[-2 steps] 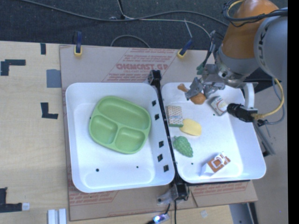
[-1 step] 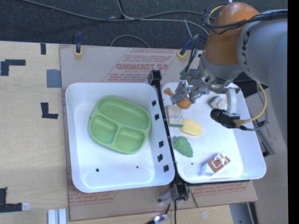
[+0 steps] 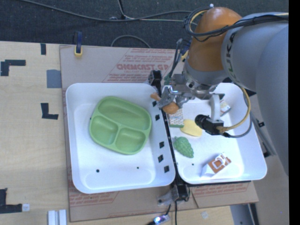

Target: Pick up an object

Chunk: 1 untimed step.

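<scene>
Metal gripper (image 3: 169, 97) of mine sits low over the right bin (image 3: 253, 170), grip state hidden, orange-brown piece (image 3: 171, 108) right under it, yellow piece (image 3: 192, 128) and green toy (image 3: 184, 147) nearer the bin's middle.

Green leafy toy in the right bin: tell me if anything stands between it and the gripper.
The green leafy toy lies bare on the right bin's floor. The gripper sits above it in the view, near the bins' shared wall. Between them lie a small patterned card and, to the side, a pale yellow piece; neither covers the toy.
</scene>
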Tool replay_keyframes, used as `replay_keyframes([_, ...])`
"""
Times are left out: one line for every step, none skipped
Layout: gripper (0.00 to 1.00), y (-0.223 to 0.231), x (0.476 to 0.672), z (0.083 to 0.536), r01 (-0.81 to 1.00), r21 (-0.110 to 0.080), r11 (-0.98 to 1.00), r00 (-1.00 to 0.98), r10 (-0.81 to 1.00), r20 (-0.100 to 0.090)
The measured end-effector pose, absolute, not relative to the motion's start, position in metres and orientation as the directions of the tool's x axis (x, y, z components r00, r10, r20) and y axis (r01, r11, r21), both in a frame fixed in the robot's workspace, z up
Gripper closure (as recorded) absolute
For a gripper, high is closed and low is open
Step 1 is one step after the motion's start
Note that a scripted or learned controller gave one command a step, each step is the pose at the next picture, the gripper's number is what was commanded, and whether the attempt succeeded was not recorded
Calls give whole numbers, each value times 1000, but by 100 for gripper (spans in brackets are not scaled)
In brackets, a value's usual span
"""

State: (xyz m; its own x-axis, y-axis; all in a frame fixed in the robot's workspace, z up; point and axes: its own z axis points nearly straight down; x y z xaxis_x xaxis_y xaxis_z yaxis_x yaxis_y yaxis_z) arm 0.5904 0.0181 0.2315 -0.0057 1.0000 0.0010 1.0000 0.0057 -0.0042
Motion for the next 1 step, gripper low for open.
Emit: replay_keyframes([100, 69, 564, 217, 1000, -6, 6, -6, 1000, 1])
